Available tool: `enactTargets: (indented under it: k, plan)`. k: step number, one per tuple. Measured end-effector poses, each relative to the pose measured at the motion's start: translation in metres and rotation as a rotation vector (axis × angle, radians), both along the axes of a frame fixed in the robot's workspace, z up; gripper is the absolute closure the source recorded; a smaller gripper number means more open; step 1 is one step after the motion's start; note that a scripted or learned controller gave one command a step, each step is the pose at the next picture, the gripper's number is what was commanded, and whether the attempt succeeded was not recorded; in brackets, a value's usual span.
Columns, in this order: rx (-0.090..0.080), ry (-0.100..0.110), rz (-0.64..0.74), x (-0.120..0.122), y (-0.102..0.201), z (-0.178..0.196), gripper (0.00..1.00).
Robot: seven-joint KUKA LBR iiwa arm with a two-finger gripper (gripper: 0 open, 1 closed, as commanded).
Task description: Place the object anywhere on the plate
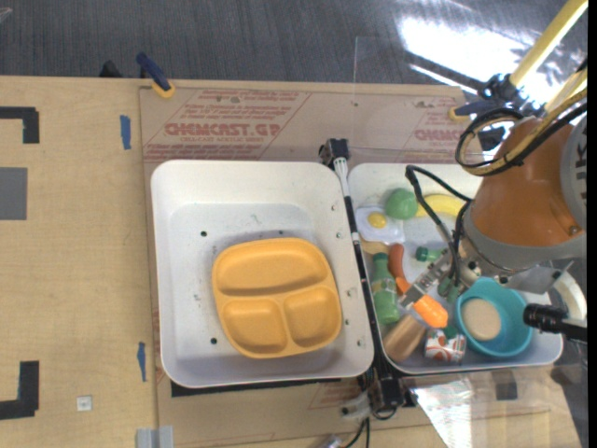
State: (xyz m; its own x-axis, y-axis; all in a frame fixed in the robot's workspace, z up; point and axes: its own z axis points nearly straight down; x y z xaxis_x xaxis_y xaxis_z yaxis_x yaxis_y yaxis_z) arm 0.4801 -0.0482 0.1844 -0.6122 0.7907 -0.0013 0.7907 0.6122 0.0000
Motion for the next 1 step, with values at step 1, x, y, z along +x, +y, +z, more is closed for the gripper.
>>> enactTargets:
  k: [1]
  plan:
    - [0.0,0.0,0.0,0.0,-0.0001,0.0001,0.0]
